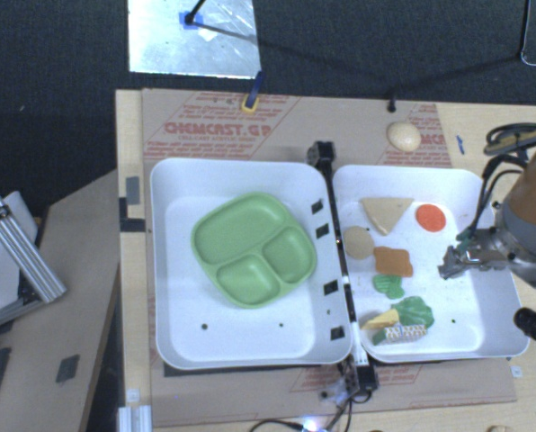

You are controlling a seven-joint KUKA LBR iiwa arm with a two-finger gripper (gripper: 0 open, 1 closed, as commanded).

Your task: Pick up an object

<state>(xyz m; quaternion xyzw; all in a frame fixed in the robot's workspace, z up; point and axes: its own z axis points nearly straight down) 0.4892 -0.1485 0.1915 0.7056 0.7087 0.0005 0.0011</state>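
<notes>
The right bin (466, 183) holds several small food toys: a tan wedge (386, 211), an orange-red disc (431, 217), a beige round piece (358, 241), a brown square (393, 261), a small green piece (388, 285), a green leafy piece (415, 311) and a yellow-and-patterned piece (392, 327). My gripper (455, 264) hangs over the right part of this bin, just right of the brown square and below the disc. I see nothing between its tips. The grey arm with its orange band (531, 196) comes in from the right edge.
The left bin (169, 241) carries a green divided plate (253, 248). A black divider with clips (333, 241) runs between the bins. A beige egg-shaped object (404, 136) lies on the cardboard behind the right bin. Cables loop at the upper right.
</notes>
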